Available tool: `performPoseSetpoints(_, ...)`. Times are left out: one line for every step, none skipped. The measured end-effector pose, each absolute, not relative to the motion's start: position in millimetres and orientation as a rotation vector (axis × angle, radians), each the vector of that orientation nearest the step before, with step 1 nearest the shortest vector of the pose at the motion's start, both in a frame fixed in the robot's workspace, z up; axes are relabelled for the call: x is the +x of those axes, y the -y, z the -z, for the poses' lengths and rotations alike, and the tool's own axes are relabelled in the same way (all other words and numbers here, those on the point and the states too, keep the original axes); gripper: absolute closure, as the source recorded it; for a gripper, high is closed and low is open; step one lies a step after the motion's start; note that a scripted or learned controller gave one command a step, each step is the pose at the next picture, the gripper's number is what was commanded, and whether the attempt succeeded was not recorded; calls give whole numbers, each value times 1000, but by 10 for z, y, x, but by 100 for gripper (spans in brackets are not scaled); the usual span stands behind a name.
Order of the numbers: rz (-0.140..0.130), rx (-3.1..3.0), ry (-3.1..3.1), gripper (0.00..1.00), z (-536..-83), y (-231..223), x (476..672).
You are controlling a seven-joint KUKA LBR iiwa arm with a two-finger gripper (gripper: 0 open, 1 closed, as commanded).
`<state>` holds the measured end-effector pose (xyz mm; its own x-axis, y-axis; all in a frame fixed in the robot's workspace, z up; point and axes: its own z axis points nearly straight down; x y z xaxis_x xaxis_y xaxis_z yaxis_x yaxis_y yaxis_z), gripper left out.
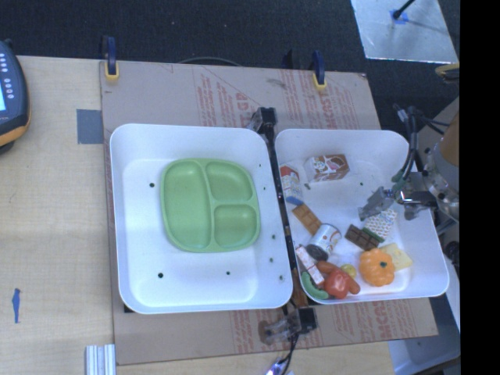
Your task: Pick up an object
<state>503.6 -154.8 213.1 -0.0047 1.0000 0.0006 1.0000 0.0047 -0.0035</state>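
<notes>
Dark carpet is seen behind a wooden table [55,233], on which a sheet of brown cardboard [234,92] is clamped beneath two shallow white bins. Most of the left bin [137,280] is taken up by a pale green divided plate [209,205] with three compartments, lying flat near the middle. The right bin [351,143] is crowded with small things, gathered mostly toward its near side. The hand [380,207], grey and metallic, is seen low over the right part of this bin, just above a small patterned packet [383,225]; whether its fingers are spread or pressed together cannot be told, and nothing can be seen held between them. A small orange pumpkin [377,268], round and ribbed with a short green stem, lies near the front right corner, touching a pale yellow block [400,257]. A red pepper-like piece [338,283] rests beside a green one at the front edge. A brown-and-white wrapped snack [327,167] lies toward the far side, a dark chocolate piece [361,237] near the middle, and an orange-brown bar [305,217] close to the dividing wall.
</notes>
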Motion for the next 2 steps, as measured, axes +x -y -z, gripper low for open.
performPoseSetpoints(-6,-2224,2231,0,-896,1908,5127)
performPoseSetpoints(-6,-2211,2230,100,-1024,1890,5116)
